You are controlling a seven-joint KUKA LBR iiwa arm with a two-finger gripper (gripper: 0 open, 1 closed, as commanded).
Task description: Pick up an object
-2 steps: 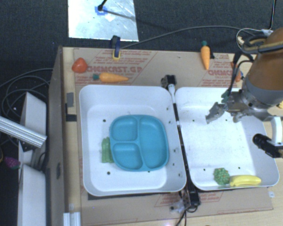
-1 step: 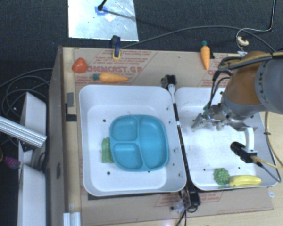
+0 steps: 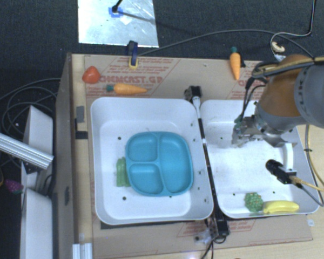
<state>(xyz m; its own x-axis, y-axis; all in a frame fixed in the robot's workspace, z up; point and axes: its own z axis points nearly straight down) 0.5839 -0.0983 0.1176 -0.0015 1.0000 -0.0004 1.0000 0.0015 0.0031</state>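
Nothing is seen lifted yet: the gripper (image 3: pixel 238 136) is poised over the bare upper part of the right bin (image 3: pixel 221 198) (its grip cannot be told), well apart from the yellow banana (image 3: pixel 281 206) and green broccoli (image 3: pixel 253 201) lying at that bin's near edge.

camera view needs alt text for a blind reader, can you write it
A grey robot arm reaches from the right over the right white bin, its gripper low near the bin's upper left, with a yellow banana and green broccoli at the bottom edge. The left bin holds a blue divided plate.
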